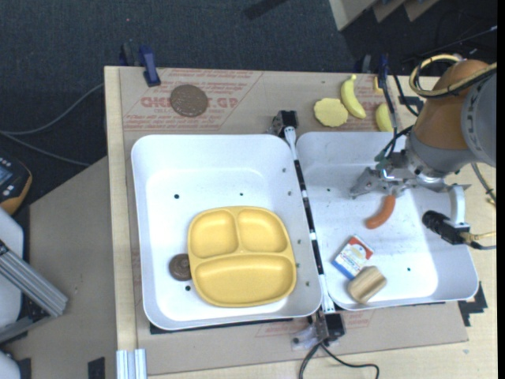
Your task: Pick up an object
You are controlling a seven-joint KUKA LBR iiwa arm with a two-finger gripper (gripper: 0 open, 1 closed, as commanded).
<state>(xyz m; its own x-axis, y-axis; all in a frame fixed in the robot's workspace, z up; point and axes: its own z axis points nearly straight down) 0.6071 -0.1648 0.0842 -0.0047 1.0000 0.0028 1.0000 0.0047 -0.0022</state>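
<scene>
looks like the approach step: gripper (384, 181) hanging low in the right bin (442, 290), just above the little sausage (379, 212). can't tell grip state from here. next up, probably dropping straight down and closing on it.

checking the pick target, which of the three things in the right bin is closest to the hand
The orange sausage, lying just below the hand. The small carton and the tan block sit further off, near the right bin's front edge.

Single fixed camera above the counter (118, 212), angled downward, far enough back to take in both white bins (150, 164) side by side, arm (450, 125) entering from frame right
</scene>
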